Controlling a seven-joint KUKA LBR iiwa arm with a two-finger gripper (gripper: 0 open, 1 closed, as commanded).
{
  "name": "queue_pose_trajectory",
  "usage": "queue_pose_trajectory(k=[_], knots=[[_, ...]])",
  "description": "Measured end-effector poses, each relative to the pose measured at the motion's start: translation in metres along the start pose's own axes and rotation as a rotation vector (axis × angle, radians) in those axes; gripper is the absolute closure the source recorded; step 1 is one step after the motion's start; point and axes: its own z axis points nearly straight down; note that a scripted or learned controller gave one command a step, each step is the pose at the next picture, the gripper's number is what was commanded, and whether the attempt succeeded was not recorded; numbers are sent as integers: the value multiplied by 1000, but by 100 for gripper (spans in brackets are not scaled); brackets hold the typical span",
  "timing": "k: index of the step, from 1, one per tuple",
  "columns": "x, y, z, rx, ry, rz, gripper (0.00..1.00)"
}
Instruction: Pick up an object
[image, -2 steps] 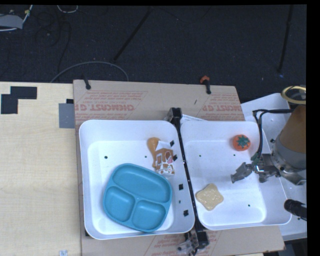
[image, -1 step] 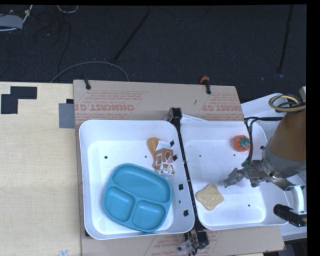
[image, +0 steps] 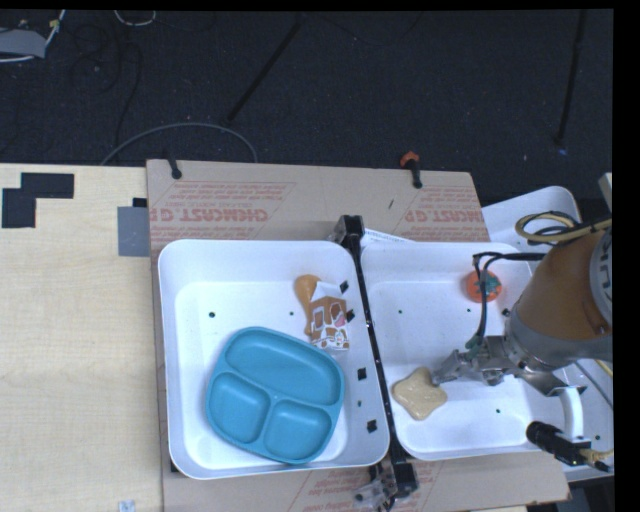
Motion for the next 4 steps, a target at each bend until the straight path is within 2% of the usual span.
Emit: queue_pose_trajectory(k=[1, 2, 3, 4], knots=[[0, 1, -13, -2, 2, 3, 100], [3, -4, -74, -6, -3, -3, 100], [0, 2, -136, -7, -3, -4, 100], [-1, 3, -150, -3, -2, -3, 100]])
